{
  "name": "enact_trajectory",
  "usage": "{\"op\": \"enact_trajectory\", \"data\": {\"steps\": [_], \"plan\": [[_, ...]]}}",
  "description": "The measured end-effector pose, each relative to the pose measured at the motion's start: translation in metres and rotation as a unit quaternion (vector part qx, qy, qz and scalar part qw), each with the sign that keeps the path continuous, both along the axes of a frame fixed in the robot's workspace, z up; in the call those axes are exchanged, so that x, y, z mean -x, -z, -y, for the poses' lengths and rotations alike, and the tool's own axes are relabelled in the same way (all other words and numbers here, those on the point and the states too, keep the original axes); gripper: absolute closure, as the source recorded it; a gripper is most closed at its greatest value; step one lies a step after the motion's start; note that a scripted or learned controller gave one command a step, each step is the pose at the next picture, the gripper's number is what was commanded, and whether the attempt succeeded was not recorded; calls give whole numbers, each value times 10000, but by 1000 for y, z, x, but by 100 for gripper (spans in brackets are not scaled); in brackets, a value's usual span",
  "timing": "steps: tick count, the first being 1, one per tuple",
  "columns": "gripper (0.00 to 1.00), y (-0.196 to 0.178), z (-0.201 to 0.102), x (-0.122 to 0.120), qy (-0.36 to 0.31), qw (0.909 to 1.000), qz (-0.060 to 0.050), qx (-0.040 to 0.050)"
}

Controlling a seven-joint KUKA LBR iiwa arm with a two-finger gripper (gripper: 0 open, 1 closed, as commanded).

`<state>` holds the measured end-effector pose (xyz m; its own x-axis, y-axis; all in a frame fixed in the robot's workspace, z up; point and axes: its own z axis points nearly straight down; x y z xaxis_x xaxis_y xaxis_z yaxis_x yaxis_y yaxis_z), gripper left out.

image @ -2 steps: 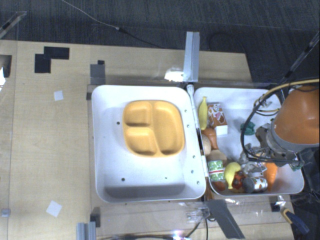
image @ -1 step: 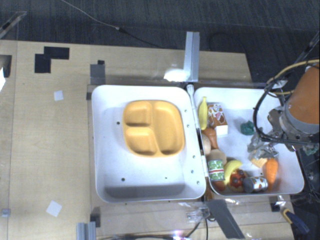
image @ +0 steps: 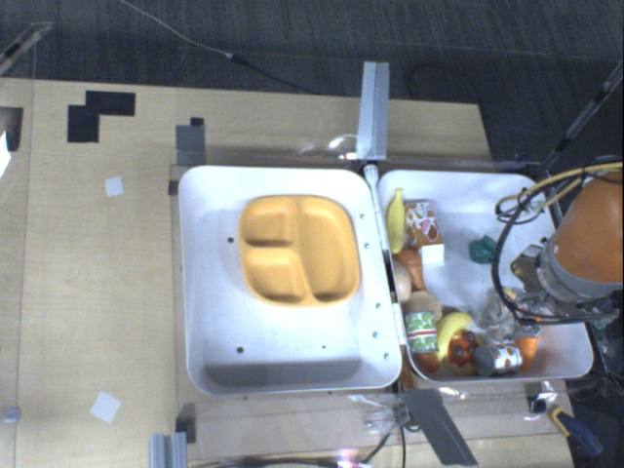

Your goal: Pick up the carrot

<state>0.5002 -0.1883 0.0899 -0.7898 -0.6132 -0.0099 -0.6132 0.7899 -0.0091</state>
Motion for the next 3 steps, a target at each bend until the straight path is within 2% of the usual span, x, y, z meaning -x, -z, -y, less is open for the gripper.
{"op": "enact_trajectory", "data": {"steps": [1, 2, 3], "plan": [[100, 0, 16, 1, -934, 9956, 22, 17], [0, 1, 16, 2, -933, 9956, 13, 15], [100, -12, 15, -2, -926, 9957, 63, 29]]}}
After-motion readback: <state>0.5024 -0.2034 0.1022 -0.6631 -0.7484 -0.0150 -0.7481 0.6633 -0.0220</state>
